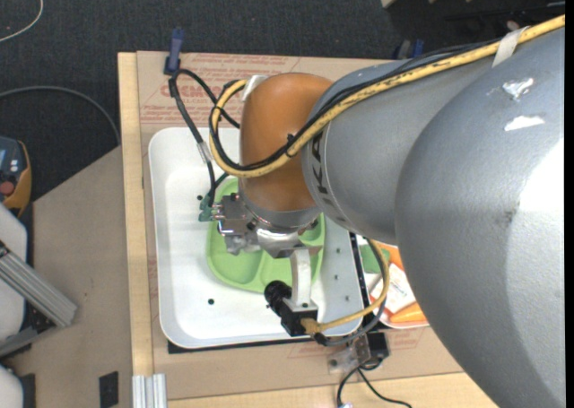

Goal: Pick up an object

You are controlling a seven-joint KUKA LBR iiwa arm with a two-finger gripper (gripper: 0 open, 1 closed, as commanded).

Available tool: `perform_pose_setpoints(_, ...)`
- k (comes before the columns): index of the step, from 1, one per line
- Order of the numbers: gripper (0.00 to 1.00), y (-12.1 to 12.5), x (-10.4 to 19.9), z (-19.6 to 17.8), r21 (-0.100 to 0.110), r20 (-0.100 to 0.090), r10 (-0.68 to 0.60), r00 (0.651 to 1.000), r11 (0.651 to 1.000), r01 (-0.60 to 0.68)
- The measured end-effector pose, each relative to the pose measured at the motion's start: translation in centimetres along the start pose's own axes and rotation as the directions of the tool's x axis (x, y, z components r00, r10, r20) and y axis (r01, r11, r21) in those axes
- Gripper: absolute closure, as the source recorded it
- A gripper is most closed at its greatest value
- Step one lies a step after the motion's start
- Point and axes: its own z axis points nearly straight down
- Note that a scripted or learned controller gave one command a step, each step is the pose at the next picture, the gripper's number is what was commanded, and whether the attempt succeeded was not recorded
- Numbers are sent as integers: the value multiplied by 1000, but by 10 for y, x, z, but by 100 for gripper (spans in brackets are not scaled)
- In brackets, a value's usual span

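Lying under the arm point(377, 182), green object point(235, 258), left bin point(179, 245)

Evenly and brightly lit from above. Showed small glare spots on the arm point(466, 182) near its upper right and a soft sheen on the orange band point(273, 142). Cast only faint shadows in the white bin point(175, 245). Blurred the nearest grey casing slightly; stayed fairly sharp elsewhere.

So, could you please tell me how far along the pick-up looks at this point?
Done: the arm has reached in over the left bin, its wrist above a green object. In hand: apparently an approach toward that object; the wrist hides the end effector, so no grasp can be confirmed. Left: gripping and lifting, since the object looks to rest in the bin.
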Motion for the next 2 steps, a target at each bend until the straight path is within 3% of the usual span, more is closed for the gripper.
perform_pose_setpoints(1, 100, 36, -24, 85, -21, -3, 7, 1000, 1000, -8)
perform_pose_setpoints(2, 100, 121, -6, -59, -38, -7, 6, 1000, 999, -6)
